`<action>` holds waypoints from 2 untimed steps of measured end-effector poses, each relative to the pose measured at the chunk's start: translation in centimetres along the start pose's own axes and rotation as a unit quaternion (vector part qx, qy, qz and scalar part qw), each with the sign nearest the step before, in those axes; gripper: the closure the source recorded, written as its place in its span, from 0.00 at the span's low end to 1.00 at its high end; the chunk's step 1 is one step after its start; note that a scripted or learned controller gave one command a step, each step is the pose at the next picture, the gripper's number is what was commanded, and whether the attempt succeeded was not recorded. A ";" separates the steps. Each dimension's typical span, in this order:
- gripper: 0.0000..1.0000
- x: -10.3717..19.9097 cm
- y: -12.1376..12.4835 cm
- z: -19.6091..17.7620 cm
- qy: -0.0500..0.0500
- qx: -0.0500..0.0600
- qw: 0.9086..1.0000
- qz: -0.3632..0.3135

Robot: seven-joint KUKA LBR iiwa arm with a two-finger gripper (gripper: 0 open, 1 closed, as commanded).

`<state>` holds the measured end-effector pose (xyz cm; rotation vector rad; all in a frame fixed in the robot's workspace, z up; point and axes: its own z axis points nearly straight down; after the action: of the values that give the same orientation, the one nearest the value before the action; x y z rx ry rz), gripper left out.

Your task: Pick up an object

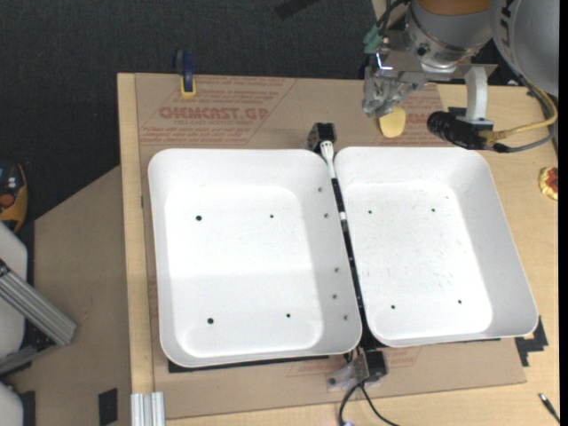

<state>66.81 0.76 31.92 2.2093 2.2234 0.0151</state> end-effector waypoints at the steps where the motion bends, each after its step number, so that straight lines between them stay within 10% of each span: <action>1: 1.00 -7.5 -0.2 -2.7 -0.003 0.003 1.000 0.007; 2: 1.00 -1.7 -0.5 8.0 0.001 0.012 1.000 0.001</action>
<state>66.46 -0.88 23.94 2.2235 2.2344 -0.0104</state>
